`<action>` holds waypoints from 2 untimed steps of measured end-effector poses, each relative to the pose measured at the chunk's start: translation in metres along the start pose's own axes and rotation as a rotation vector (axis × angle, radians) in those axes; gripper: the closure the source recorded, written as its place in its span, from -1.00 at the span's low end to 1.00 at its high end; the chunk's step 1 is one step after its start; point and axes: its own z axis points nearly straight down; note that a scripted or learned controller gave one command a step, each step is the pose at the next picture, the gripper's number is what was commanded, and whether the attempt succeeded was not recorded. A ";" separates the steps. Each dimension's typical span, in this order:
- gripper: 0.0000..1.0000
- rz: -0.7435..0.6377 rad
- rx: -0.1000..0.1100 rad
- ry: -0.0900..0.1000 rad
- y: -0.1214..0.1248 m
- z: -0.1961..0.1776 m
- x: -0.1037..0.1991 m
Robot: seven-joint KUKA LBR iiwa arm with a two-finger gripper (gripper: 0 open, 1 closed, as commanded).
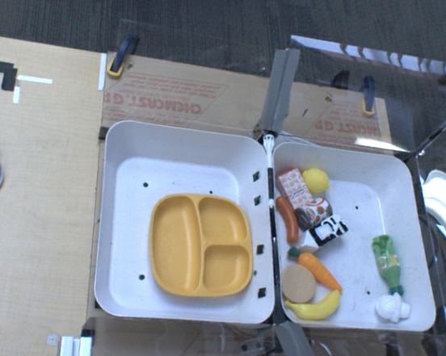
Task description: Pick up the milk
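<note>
The milk is a small carton with black and white cow patches. It lies on its side near the middle of the right bin. A dark round item touches its left side, and a red and white carton lies just beyond that. Below the milk lies a carrot.
The right bin also holds a lemon, a sausage, a round brown cookie, a banana, a green bottle and a white lump. In the left bin sits a yellow divided plate.
</note>
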 end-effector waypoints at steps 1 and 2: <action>-1.00 0.001 0.000 0.000 0.000 0.000 0.000; -1.00 0.009 0.002 0.011 -0.023 0.025 0.001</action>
